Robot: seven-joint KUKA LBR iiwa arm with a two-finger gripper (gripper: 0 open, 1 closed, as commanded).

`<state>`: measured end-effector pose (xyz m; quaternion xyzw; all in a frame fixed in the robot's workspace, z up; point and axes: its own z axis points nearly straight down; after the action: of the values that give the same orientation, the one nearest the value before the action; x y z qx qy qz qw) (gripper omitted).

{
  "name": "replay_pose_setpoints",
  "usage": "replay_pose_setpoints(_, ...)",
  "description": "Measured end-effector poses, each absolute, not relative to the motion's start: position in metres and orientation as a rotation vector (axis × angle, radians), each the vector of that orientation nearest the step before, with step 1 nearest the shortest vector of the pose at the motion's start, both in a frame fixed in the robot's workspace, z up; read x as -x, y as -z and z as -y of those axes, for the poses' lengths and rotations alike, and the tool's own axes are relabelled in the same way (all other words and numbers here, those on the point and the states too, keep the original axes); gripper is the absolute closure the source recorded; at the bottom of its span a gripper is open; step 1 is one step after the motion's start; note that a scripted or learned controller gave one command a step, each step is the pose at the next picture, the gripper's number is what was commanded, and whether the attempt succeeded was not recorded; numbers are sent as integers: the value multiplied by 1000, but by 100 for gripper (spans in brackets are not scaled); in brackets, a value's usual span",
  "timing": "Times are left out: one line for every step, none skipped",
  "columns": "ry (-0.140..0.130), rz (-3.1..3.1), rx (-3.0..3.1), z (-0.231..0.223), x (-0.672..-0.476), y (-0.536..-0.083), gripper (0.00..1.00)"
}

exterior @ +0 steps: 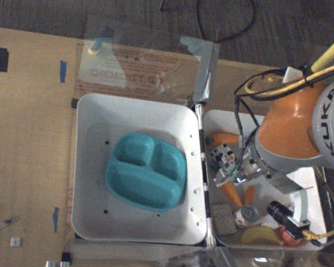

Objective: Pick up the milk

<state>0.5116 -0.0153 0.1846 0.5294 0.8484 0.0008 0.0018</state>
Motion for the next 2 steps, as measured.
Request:
replay_pose_setpoints(-2, -2702, -1596, -16, -547, -185, 100)
replay_pose_setpoints(0, -2690, -1621, 53, -536, -194, 100)
